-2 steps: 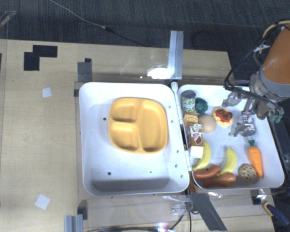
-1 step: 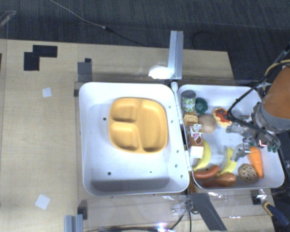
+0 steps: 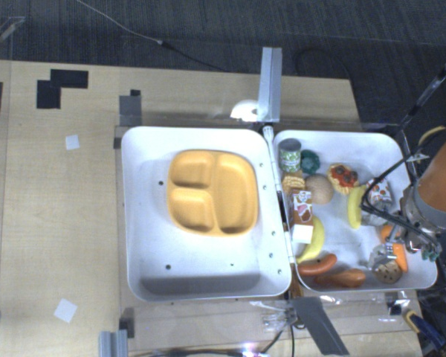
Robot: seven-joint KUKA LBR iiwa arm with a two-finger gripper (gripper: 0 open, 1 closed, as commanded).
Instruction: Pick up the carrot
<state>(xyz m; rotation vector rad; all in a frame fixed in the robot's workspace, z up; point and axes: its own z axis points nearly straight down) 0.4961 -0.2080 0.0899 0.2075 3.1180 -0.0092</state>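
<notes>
On the left we see the white left bin [image 3: 145,222], which holds a yellow divided tray [image 3: 212,192] lying flat near its middle. Just beside it, across a shared rim, sits the right bin [image 3: 372,141], crowded with toy food. Along its left wall we find a small can [image 3: 290,155], a dark green piece [image 3: 310,161] next to it, and a small printed carton [image 3: 302,206] below them. A beige egg-shaped item [image 3: 320,190] rests near a red-topped piece [image 3: 343,175]. One banana [image 3: 313,242] curves along the left wall, and a second banana [image 3: 354,207] stands nearly upright in the middle. Two sausages [image 3: 333,271] lie at the bin's near edge, with a brown cookie [image 3: 387,273] to their right. The carrot [image 3: 398,256] shows as an orange piece at the right end of the bin, just above the cookie. The gripper [image 3: 390,250] hangs right over it, touching or nearly so; we cannot tell how far its jaws stand apart, or whether they have hold of anything.
</notes>
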